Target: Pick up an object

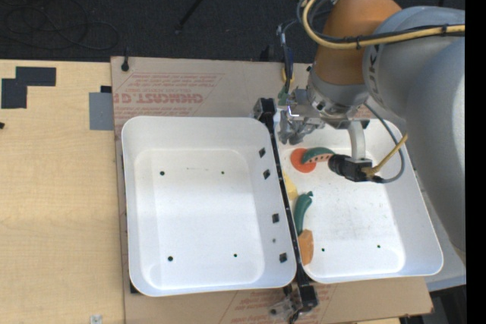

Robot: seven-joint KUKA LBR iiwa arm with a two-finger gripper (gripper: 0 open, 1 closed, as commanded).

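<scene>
The jaws' state I cannot tell; the gripper [292, 129] hangs just beside the red-and-green toy [310, 158], near the right bin's wall [282, 186], and may clip it.

The tool [295, 127] hangs over the right bin's [395, 239] far-left corner, just beside a red-and-green object [310, 158].

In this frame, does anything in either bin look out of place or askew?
Nothing looks spilled or damaged. The small objects in the right bin crowd its left side: a red and green piece near the gripper, and a green one and an orange one by the divider.
</scene>
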